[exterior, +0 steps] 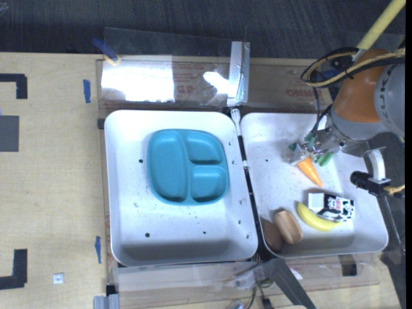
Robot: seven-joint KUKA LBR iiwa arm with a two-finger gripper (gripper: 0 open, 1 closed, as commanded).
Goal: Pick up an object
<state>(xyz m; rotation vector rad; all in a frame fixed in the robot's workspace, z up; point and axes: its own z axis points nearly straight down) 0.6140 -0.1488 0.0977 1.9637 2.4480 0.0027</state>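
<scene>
A: Hand [313,148] first: where is it?

B: Low over the right bin [270,134], in that bin's upper right part, hanging from the grey arm [386,108] that comes in from the right with its orange band [357,98] above the wrist. The tips sit just over the green top of a toy carrot [309,168].

A: Spread or pressed together?

B: I cannot tell. The tips are small and merge with the green bits beneath them, so whether they pinch the carrot is unclear too.

A: How does the carrot lie?

B: Flat on the bin floor, orange point toward the lower right, green end up at the hand.

A: What else is in that bin?

B: A yellow banana [315,217] curves along the lower right part. Just beside it, touching or nearly so, is a small white box with black and pink marks [333,205]. At the lower left corner a tan, rounded piece like a bread roll [287,226] leans by the bin wall, close to the banana's left end.

A: And the left bin [122,192]?

B: It holds a blue divided plate [188,166], one large compartment on the left and two smaller ones on the right, lying near the middle.

A: Anything around the bins?

B: They sit side by side on a pale wooden worktop [45,172]. A clear plastic sheet [167,69] stands behind the left bin, catching glare.
</scene>
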